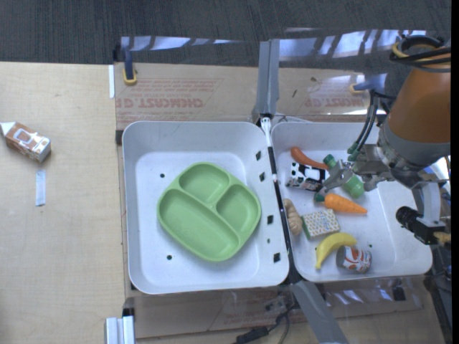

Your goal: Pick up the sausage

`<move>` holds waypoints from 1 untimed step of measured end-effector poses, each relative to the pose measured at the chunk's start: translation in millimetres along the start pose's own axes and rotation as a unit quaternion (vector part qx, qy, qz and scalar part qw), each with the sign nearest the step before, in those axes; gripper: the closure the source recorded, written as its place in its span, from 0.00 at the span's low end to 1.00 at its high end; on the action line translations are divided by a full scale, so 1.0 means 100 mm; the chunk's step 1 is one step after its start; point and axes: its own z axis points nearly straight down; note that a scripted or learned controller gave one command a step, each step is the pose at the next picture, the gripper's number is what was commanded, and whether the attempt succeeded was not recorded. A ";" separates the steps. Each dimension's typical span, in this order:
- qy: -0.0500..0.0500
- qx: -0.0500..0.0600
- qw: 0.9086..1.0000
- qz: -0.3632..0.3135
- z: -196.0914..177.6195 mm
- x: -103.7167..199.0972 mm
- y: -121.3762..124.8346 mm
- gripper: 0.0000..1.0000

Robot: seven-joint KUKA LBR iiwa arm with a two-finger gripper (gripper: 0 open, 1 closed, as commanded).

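Orange-red sausage lies beside the toy cow; gripper nearby, finger spacing unclear.

A green divided plate lies in the left bin; a banana in the right.

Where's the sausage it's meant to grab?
The sausage lies in the right-hand bin, near its upper left corner, just above the black-and-white toy cow and to the left of the gripper.
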 end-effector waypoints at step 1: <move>0.000 -0.001 0.997 -0.076 0.67 -0.11 0.71 0.00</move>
